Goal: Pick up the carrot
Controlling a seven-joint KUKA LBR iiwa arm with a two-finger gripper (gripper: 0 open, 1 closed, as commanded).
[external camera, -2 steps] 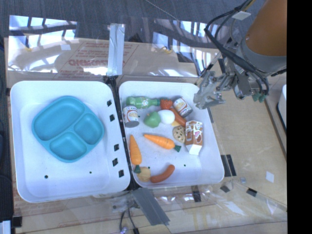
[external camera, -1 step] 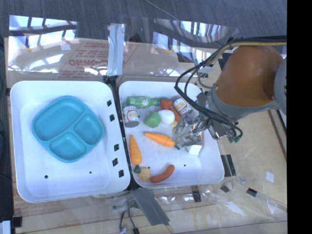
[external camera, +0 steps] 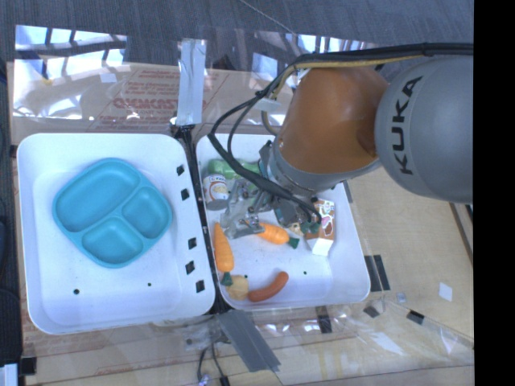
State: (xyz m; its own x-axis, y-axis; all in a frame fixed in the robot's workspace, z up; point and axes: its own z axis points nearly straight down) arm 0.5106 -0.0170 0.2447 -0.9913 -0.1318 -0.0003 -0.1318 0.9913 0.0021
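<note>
A small orange carrot (external camera: 273, 234) with a green top lies on the floor of the right bin (external camera: 351, 273), near its middle. A longer orange carrot-like piece (external camera: 223, 250) rests along that bin's left wall. My gripper (external camera: 245, 218) hangs low in the right bin, just left of and touching or almost touching the small carrot. The arm's orange band and grey wrist (external camera: 334, 119) cover the bin's back half. How the gripper stands relative to the carrot is unclear.
Also in the right bin are a green item (external camera: 222, 167), a small can (external camera: 216, 190), a brown sausage (external camera: 268, 287), a printed box (external camera: 325, 219) and a white block (external camera: 320, 246). In the left bin (external camera: 48, 296) sits a blue divided plate (external camera: 113, 211).
</note>
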